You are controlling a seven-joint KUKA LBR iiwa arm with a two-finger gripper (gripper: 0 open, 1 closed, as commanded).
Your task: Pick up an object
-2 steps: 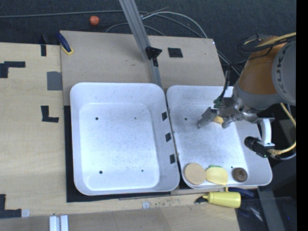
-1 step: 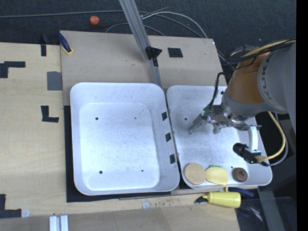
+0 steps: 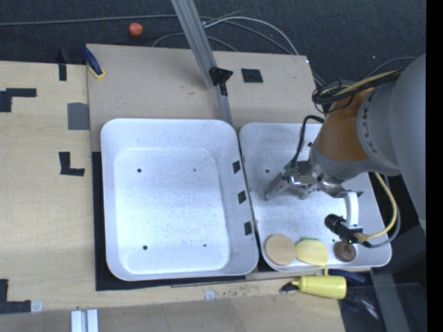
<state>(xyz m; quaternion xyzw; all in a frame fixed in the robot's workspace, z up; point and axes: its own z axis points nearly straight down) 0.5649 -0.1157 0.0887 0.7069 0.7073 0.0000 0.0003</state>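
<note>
since the gripper (image 3: 277,187) hangs mid-right with its fingers spread on nothing, it should go down-frame to the tan disc (image 3: 280,250) or yellow piece (image 3: 313,252) in the right bin (image 3: 266,144), centred before clamping.

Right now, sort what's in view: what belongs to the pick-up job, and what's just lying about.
For the job: gripper; right bin; tan disc, yellow piece and brown round piece along its near edge.

Lying about: left bin; yellow-handled tool; orange ball; blue-and-yellow clip.
</note>
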